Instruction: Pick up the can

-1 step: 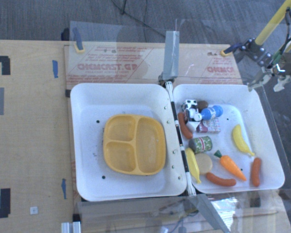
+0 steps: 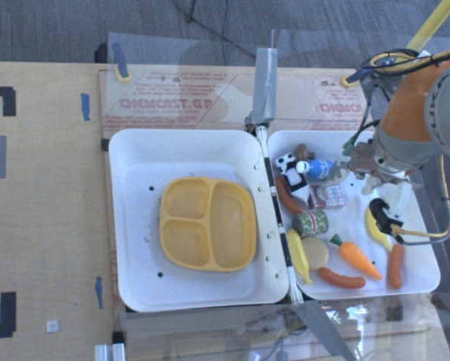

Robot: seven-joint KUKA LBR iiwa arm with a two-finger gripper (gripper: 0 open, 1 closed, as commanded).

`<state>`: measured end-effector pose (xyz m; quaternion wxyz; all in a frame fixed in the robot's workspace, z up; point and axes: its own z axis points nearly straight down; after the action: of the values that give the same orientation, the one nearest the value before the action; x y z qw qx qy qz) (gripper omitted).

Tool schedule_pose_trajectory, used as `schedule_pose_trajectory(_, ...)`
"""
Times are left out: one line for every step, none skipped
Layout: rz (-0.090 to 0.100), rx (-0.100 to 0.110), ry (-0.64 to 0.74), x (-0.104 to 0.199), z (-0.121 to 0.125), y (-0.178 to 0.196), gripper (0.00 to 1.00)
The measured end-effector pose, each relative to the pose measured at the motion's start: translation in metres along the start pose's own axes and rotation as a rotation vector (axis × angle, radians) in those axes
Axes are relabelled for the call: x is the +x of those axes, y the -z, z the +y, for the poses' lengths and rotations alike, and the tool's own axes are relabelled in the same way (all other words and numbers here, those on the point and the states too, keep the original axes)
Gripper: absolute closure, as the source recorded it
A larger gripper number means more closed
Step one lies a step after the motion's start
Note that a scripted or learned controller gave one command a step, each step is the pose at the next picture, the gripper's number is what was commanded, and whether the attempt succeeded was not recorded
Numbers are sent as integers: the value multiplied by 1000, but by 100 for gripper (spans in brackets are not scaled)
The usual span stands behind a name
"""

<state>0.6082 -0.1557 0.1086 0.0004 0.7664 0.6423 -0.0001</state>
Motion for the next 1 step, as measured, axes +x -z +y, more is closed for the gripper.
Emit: schedule_pose_trajectory(-8, -17, 155, 27, 8, -13, 0)
